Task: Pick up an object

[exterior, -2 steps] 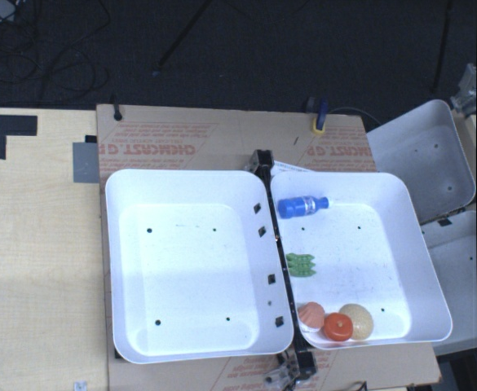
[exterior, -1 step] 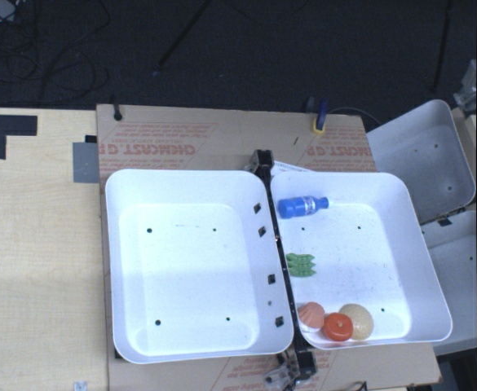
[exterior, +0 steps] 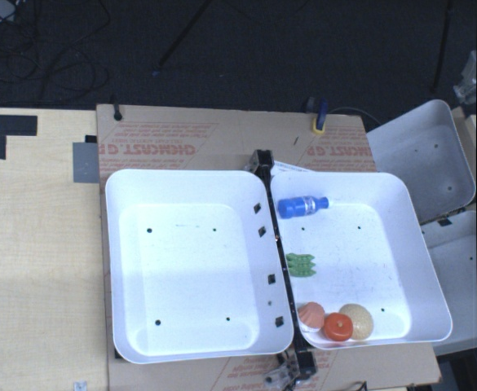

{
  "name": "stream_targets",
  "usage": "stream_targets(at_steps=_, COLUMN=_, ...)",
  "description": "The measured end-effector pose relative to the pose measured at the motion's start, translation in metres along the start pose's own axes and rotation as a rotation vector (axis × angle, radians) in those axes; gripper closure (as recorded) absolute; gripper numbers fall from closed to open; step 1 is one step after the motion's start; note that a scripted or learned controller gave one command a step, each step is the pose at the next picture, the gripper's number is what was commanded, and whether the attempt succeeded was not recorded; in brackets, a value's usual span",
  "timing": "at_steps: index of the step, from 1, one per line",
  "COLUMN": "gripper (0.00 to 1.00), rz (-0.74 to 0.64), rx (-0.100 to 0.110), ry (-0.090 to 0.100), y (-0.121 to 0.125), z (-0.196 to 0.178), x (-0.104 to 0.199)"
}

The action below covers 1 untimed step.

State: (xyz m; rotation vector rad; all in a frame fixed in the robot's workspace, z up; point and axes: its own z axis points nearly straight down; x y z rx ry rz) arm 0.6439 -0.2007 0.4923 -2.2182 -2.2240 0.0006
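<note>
Pre-grasp, nothing picked yet. I can't tell the gripper state from here. Candidates sit in the right bin (exterior: 424, 255): blue bottle (exterior: 302, 207) by the far-left corner, green piece (exterior: 300, 265) alone mid-left. I'd go for the bottle, since it's isolated: descend spread across its width.
</note>
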Motion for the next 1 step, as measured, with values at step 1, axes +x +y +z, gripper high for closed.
stream_targets(at_steps=1, gripper=1.00, rz=0.000, rx=0.001, ry=0.000, y=0.0000, z=-0.0078, x=0.0083)
